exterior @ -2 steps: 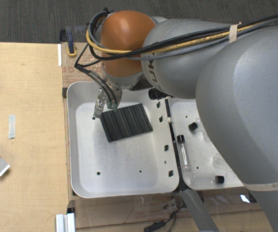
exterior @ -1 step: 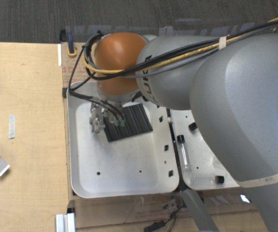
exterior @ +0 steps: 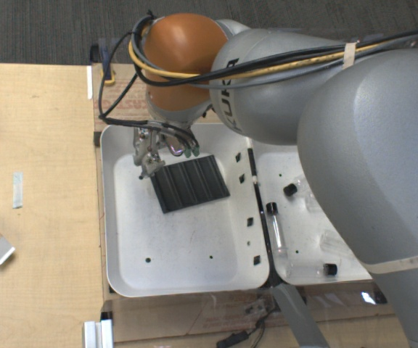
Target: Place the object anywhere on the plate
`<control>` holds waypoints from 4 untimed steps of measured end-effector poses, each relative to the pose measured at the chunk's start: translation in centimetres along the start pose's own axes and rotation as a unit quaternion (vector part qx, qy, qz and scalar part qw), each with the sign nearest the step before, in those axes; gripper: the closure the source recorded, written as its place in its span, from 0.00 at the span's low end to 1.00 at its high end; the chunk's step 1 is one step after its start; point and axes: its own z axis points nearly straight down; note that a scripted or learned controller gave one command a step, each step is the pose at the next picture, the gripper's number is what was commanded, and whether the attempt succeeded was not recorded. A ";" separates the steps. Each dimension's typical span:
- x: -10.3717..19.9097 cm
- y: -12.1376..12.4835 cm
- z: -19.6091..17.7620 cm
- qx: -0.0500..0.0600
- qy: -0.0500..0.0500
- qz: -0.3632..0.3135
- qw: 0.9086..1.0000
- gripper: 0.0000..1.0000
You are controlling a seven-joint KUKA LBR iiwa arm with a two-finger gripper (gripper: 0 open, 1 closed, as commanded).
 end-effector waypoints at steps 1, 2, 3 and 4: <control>-0.1 -0.2 3.2 -0.001 0.001 -0.181 0.983 1.00; 0.0 -0.7 -4.1 -0.001 0.000 -0.259 0.966 1.00; 0.9 -2.6 3.1 -0.002 0.000 -0.643 0.766 1.00; -0.2 0.0 2.9 -0.001 0.000 -0.475 0.880 1.00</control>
